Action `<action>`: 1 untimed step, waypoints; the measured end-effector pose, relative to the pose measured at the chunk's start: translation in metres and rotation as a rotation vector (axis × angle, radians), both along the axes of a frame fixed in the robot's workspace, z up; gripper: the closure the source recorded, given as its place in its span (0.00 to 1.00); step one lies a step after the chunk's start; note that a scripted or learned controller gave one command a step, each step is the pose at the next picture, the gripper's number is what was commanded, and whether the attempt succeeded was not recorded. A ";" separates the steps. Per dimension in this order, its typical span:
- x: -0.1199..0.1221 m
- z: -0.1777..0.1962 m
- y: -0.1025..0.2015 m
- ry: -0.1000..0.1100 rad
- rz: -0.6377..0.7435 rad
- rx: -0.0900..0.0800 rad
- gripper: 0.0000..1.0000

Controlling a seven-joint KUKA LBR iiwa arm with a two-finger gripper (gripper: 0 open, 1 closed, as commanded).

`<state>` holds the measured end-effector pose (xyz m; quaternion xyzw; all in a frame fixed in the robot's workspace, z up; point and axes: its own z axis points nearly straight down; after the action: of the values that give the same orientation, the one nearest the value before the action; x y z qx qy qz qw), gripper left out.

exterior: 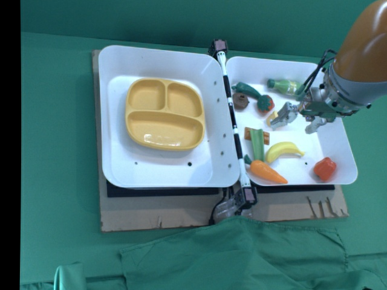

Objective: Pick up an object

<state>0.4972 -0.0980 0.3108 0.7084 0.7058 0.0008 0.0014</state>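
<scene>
the yellow divided plate (164, 113) sits alone in the left bin (121, 65). in the right bin (338, 156) lie the carrot (267, 172), banana (284, 151) and red pepper (325, 169). the gripper (300, 117) hovers above them, fingers spread, grasping nothing: likely the approach step. next it should descend onto the banana, which has room around it, away from the bin walls.

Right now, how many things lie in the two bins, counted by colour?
Yellow: 2, the divided plate and the banana
Green: 3, the bottle, the dark green vegetable and the green stick
Orange or red: 2, the carrot and the red fruit
Brown: 1, the small brown piece
Total: 8
</scene>
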 end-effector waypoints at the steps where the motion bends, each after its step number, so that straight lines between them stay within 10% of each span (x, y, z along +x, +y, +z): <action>1: -0.002 -0.062 0.000 0.007 -0.001 0.001 0.00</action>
<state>0.4951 -0.0979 0.2490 0.7089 0.7053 -0.0014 -0.0014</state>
